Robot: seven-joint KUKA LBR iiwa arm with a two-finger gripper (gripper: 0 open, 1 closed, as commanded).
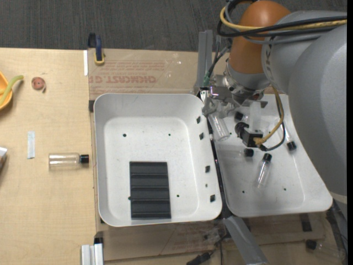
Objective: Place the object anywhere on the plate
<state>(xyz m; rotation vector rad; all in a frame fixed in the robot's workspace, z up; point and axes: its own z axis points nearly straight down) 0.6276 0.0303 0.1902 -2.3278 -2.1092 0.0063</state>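
Grey arm (309, 87) with orange band reaches in from the right, its gripper (220, 112) low over the right bin's (298, 200) upper left corner. Whether the gripper is open or shut cannot be told. One clear tube (262, 170) lies in the right bin. Black ridged plate (149, 190) lies in the left bin (110, 115). Another clear bottle (67, 159) rests on the bench (44, 214).

Matt pale wood desk (49, 203), two smooth white plastic bins (110, 126) (309, 197), a ribbed matt black plate (149, 190), clear glossy vials (262, 170) (66, 159), and smooth grey arm casing (320, 76).
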